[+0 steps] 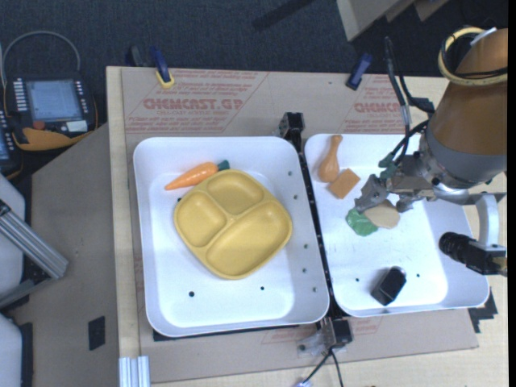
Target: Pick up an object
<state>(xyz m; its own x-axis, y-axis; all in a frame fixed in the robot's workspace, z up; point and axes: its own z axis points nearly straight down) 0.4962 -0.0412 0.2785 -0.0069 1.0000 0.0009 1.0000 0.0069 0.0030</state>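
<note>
Over the right bin [419, 293], the gripper [379, 205] hangs low at the end of the grey arm [468, 135] with its orange band, which reaches in from the right. Between its fingers sits a pale, cream-coloured object [384, 217], so the gripper is clenched on that piece, just above the bin floor. Touching the cream piece on its left is one green object [360, 222], lying on the bin floor and partly tucked under it. Just beyond, toward the far edge, lies one small orange-tan block [344, 183], and beside that one tan, pear-shaped piece [330, 164] with a thin neck pointing away. Near the front of the same bin, well apart from the gripper, rests one small black object [390, 285]. That makes five loose things in the right bin, one of each. The left bin [161, 289] holds two things: one yellow divided plate [232, 224] with three compartments, lying in the middle, and one orange carrot [192, 176] with a green top, just beside the plate's far rim. Both white bins sit side by side on the cardboard-covered counter [242, 95]. Two clamps grip the counter's far edge, one with a yellow tip [164, 72] and one blue [359, 72]. Off to the left lies a handheld control pendant [48, 107] with a screen.
</note>
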